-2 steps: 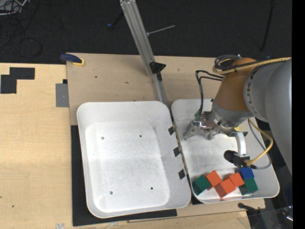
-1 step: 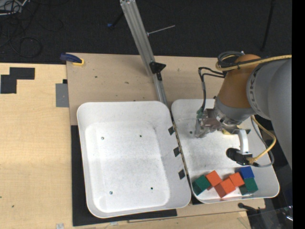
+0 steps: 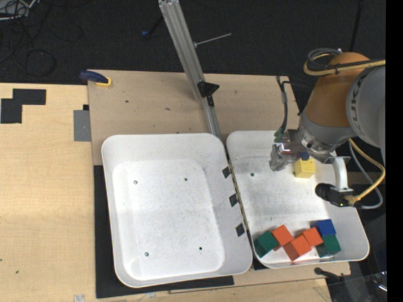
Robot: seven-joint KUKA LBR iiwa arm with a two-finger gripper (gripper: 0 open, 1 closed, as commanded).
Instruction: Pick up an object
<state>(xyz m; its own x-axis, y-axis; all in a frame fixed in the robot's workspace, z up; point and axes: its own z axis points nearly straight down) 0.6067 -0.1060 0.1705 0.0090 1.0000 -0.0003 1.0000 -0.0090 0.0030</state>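
yellow block [image 3: 305,168] squarish, upright, beside gripper [image 3: 281,156]

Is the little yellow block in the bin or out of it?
In. The yellow block sits on the floor of the right bin, near its far end, right beside the gripper.

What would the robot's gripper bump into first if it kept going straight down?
Probably the bare white floor of the right bin, or the yellow block beside the gripper. Depth is hard to judge from this view.
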